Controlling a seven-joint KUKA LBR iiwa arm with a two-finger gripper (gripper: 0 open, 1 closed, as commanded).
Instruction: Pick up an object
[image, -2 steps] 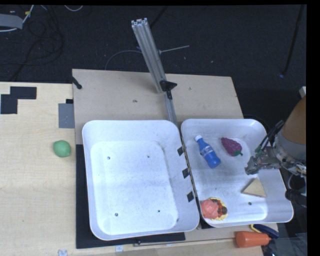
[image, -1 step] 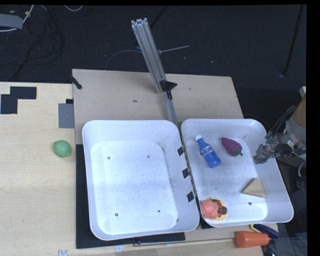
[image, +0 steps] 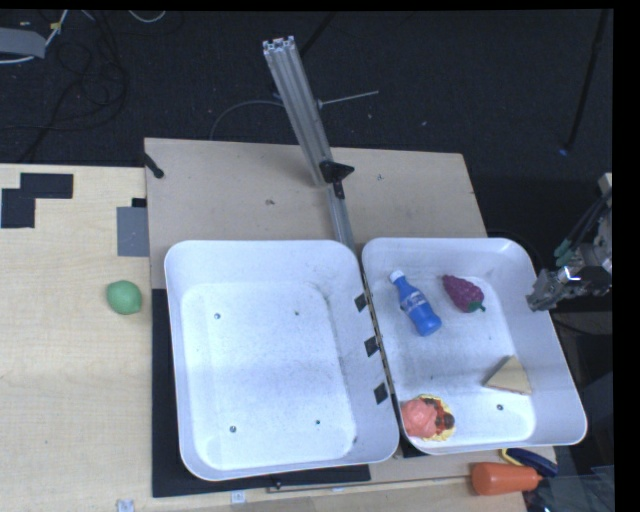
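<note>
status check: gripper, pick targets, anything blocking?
Gripper outside right bin, right rim, nothing held. Blue bottle, purple fruit, tan wedge, orange-red item lie in that bin, untouched. Path in unobstructed.

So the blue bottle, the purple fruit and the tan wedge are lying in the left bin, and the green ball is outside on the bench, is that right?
Not quite: the camera view shows the blue bottle, the purple fruit and the tan wedge lying in the right bin, not the left bin. The green ball is indeed outside on the bench.

blue bottle (image: 416, 304), lying flat, right bin (image: 560, 345)
</note>
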